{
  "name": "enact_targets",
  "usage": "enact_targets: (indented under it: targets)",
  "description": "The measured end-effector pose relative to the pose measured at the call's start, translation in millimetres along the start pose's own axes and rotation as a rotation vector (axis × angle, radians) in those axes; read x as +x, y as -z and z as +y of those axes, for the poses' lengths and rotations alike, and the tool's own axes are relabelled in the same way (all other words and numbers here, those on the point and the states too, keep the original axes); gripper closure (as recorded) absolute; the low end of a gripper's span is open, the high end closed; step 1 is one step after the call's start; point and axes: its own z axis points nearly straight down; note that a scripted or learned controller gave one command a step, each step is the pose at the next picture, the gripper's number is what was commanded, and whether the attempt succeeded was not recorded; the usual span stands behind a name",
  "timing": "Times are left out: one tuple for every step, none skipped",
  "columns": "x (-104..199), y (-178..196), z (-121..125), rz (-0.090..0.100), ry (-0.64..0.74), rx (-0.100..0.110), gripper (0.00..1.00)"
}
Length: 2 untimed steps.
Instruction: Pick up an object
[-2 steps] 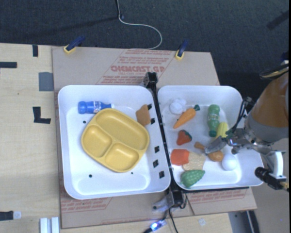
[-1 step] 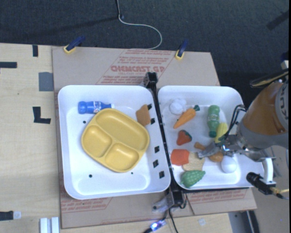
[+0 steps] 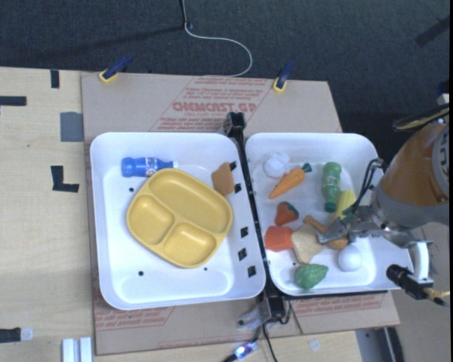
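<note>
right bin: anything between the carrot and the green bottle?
Bare white bin floor lies between the carrot and the green bottle in the camera view.

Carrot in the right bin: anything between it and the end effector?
Yes. The end effector sits low among the toys near the right bin's right side. The carrot lies up and to the left; the green bottle and the strawberry border the direct path.

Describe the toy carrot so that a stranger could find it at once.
Start at the right white bin, the one the arm reaches into. Near its upper left lies the toy carrot, slanted, beside a white ball. It is the only long orange cone with a green leafy tip.
</note>
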Motion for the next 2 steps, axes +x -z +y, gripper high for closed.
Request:
enact_targets:
  targets:
    - [2, 55, -9, -0.002, 0.0, 0.0, 1.0]
    - [7, 98, -5, -0.003, 0.001, -0.001, 1.0]
